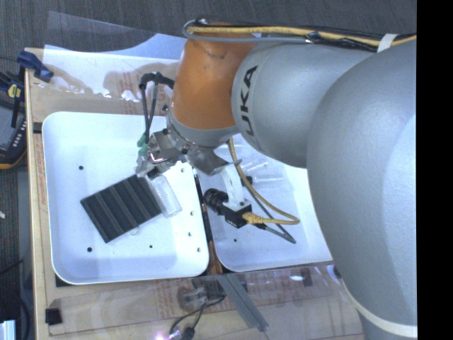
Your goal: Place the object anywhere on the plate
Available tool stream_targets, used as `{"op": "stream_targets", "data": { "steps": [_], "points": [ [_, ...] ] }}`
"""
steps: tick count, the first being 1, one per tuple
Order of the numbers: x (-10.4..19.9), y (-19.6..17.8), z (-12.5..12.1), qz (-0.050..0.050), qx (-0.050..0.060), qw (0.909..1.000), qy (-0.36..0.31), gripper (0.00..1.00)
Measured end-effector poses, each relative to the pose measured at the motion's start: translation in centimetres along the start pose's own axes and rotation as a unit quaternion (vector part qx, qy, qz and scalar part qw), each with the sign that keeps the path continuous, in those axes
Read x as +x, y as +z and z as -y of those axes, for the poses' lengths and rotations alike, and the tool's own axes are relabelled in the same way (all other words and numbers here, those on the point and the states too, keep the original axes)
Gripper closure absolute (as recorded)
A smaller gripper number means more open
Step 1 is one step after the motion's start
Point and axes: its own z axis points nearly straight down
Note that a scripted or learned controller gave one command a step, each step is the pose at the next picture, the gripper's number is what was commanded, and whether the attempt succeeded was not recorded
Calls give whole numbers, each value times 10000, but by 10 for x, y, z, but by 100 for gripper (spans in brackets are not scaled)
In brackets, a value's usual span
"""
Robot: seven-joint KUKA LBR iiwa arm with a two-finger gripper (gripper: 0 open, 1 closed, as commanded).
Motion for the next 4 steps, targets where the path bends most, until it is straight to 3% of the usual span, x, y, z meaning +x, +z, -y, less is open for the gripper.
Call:
{"op": "stream_targets", "data": {
  "steps": [1,2,3,4],
  "points": [
    [113,-152,37,-11,-19,9979,644,100],
    [82,-200,-31,-2,-6,9772,2125,100],
    [99,-137,-110,4,12,9680,2509,100],
    [92,-186,-137,-13,-3,9079,4192,100]
  ]
}}
